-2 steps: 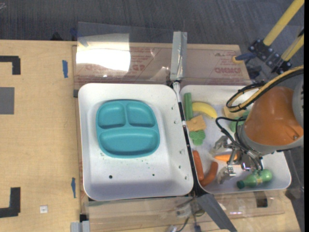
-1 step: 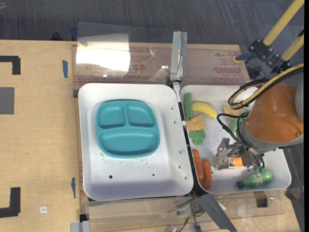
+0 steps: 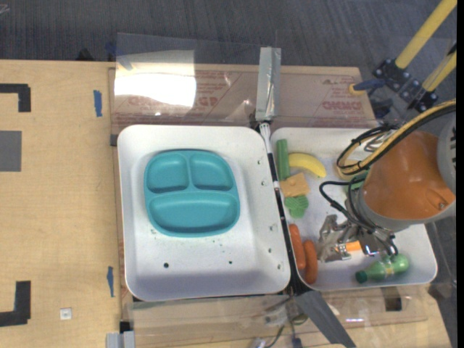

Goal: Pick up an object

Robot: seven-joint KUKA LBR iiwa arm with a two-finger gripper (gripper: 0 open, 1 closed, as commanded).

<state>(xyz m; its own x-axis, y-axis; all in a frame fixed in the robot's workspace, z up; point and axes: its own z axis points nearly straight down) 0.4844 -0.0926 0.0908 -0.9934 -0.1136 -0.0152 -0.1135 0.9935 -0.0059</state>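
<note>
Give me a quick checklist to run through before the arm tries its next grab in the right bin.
1. Gripper over the right bin: ok.
2. Object between its fingers: cannot tell.
3. Target close by: ok, green bottle lies beside it.
4. Carrot, banana and other food lie along the left wall, apart from the gripper: ok.
5. Teal plate in the left bin, out of the way: ok.

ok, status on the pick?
Two-finger gripper low in right white bin, over small orange piece. Grasp unconfirmed. Green bottle-shaped toy close beside.
</note>
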